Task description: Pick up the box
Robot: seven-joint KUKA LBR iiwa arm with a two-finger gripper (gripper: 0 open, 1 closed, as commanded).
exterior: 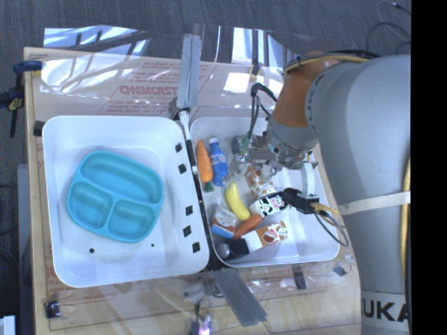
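Note:
In the right bin (pixel 318 246) lie several small cartons. A white and orange box (pixel 261 183) sits just under my gripper (pixel 255 162), which hangs low over the bin's middle. Next to that box lies a cow-print carton (pixel 270 204), and nearer the front another orange and white box (pixel 274 234). A further small box (pixel 224 220) lies by the bin's left wall. The wrist and its cables hide the contact between gripper and box.
A carrot (pixel 203 160), a blue bottle (pixel 217 162) and a banana (pixel 237 201) crowd the right bin's left side. A dark object (pixel 230 250) lies at its front. The left bin (pixel 63 257) holds a blue divided plate (pixel 115 196). The arm covers the right side.

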